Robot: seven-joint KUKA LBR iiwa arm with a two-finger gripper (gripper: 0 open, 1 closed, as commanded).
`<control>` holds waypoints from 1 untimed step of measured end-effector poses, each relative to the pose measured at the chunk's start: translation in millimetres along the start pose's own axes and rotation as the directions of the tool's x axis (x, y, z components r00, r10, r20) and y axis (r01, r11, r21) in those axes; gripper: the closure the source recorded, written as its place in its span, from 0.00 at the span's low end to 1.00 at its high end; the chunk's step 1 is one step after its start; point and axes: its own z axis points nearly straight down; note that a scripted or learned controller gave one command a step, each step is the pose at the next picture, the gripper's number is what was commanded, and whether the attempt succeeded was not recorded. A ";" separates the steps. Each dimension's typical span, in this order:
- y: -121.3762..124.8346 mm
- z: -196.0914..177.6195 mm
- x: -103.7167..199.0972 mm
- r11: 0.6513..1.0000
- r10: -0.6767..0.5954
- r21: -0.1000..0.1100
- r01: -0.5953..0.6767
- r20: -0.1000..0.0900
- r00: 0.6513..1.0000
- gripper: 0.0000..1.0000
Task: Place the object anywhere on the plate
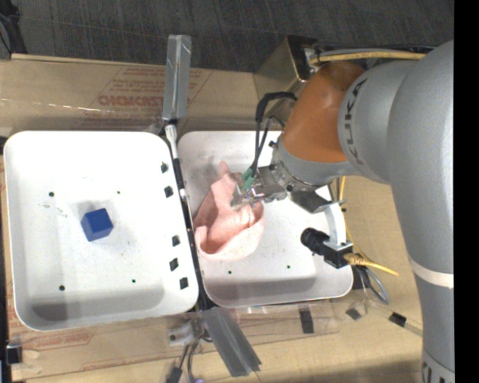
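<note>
Gripper [251,188] parked low in the right bin [303,282], spread or pinched impossible to tell with the wrist hardware in the way. Nothing visibly carried either. Right under it, touching or nearly so: pink plate [227,228], lying a bit lopsided, so probably lined up as the drop spot. Well away from the gripper, across the divider in the left bin [32,166]: blue cube [96,223], sitting alone on the floor. Looks like the object, so not on the plate yet, and pickup probably not done.
</note>
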 end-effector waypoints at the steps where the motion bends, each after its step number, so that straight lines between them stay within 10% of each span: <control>1: 0.7 -40.3 0.7 1.000 -0.007 -0.002 0.007 0.001 1.000 1.00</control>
